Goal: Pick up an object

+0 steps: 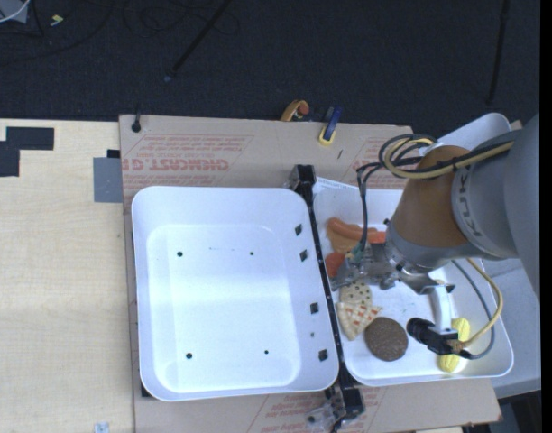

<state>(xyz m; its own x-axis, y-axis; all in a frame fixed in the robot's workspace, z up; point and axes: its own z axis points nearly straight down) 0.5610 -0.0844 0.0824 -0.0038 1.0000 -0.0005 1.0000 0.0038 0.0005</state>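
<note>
Here, what is seen:
Gripper (364,264): lowered into the right bin (492,354); finger state cannot be told.
Objects: a brown disc (385,339), a patterned wedge (354,308) and orange pieces (347,231) are seen just beside it.
Left bin (159,242): set alongside.

Counter (50,269): pale wood, seen at the left of the frame, marked with black and grey patches at upper left.
Cardboard sheet (222,147): laid under both bins, printed with red lettering.
Clamps (328,126): one yellow-and-blue, one orange, fixed at the sheet's top edge.
Floor (258,34): dark, crossed by cables along the top.
</note>
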